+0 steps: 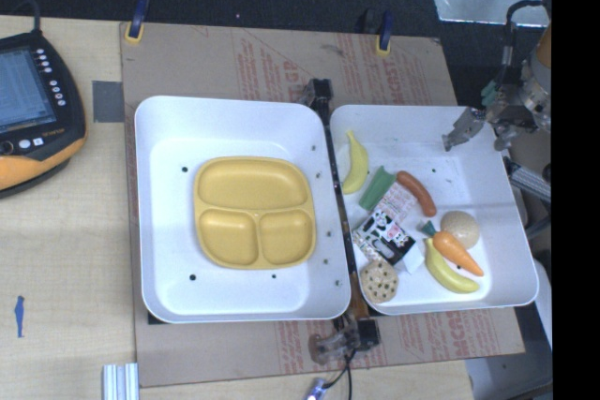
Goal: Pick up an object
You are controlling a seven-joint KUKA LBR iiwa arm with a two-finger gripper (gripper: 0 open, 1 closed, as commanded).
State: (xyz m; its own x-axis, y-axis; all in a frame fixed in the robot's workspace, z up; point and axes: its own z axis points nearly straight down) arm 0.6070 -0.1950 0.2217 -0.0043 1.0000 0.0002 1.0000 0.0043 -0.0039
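- The hand (473,128) hangs over the upper right corner of the right bin (412,128), coming in from the right side of the view; its two fingers stand apart, released, with nothing between them.
- Nothing is picked yet. The candidates all lie in the right bin, clustered toward its left and lower part, well apart from the hand.
- A yellow banana (355,162) lies alone near the bin's left wall, lengthwise up and down the view. It looks like a light, stiff plastic toy (a guess from its sheen), curved and rather smooth, so I would close across its thick middle.
- A green block (375,187) and a red sausage (415,192) lie just below it, beside a printed packet (389,225) that lies flat and would be hard to get fingers under.
- In the lower right sit a pale round ball (459,227), an orange carrot (457,252) and a second banana (450,272), touching one another; the ball may roll away from closing fingers.
- A cookie (379,280) lies flat near the bottom edge, thin and awkward to pinch.
- The left bin (169,136) holds a yellow divided tray (254,211), no likely target.
- My pick is the lone banana: free on both sides, light, unlikely to break.
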